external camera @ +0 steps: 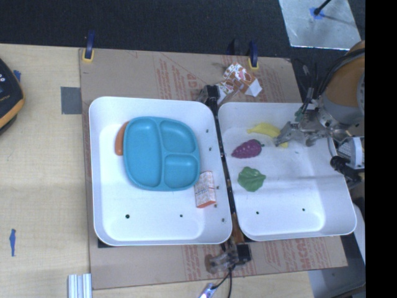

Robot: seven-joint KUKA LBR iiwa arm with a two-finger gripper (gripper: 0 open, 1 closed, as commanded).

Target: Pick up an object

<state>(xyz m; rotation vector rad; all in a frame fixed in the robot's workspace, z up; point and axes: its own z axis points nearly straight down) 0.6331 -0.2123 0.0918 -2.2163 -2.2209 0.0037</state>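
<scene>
Camera view: two shallow white bins are seen side by side on a sheet of brown cardboard laid over the wooden bench. The gripper (286, 136) is lowered into the upper part of the right bin (310, 219), reached in from the right edge, with the grey wrist and the orange band behind it. Its tips are placed at the right end of a yellow banana-shaped toy (263, 130), touching or almost touching it; whether the toy is pinched cannot be told, and whether the gripper is spread or pressed together cannot be told either, since its tips are too small and dark against the bin.

Just below and to the left of the gripper a purple grape-like toy (247, 148) is laid on the bin floor, close under the yellow toy but apart from it. Further below the gripper, and still to its left, a green leafy toy (250, 178) is seen, apart from the purple one.

Well to the left of the gripper, in the left bin (155, 228), a blue divided plate (162, 153) is set, with an orange object (119, 139) partly hidden beneath its far left edge. A small printed packet (205, 189) is rested at the plate's lower right corner, near the wall between the bins.
</scene>
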